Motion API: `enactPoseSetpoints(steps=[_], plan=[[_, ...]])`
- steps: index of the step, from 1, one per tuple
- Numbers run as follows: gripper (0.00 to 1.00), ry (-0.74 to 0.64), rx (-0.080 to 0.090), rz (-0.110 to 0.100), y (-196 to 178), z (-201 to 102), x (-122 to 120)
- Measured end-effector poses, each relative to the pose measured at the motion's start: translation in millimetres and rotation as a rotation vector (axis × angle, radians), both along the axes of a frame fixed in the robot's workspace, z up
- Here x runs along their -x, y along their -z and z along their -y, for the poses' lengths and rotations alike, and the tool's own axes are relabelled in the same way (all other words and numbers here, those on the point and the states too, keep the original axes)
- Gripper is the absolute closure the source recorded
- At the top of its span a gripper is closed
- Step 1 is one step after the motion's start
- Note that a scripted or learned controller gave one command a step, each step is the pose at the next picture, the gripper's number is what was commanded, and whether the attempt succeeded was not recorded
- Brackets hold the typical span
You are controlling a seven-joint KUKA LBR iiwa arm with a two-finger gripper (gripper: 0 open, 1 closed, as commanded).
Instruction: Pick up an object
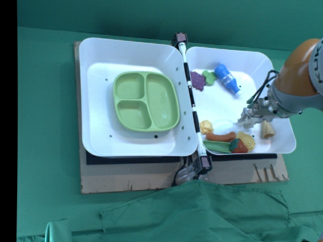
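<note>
We see a smooth lime-green three-part plastic tray (146,102) in the left white bin (101,59). At three o'clock, the right white bin (262,62) holds a glossy blue plastic bottle (226,78); the gripper (247,119) hovers at five o'clock of it, grip unreadable.

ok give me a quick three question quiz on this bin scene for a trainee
1. True or false: the green divided plate lies in the same bin as the blue bottle.
2. Multiple choice: the end effector is over which bin? A) left bin B) right bin C) neither
3. Fill in: the purple grapes lie next to the bin wall that ____ the two bins.

Key: 1 false, the plate is in the left bin. 2 B. 3 divides.
</note>
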State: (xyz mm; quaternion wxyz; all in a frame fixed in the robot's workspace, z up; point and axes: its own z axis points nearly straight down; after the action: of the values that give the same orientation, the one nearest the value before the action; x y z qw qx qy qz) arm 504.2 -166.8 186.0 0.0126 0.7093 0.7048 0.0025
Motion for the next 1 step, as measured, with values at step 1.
enactPoseSetpoints(steps=[1], plan=[[1.00,-0.007,-0.007,-0.004,0.6,-15.1,-88.8]])
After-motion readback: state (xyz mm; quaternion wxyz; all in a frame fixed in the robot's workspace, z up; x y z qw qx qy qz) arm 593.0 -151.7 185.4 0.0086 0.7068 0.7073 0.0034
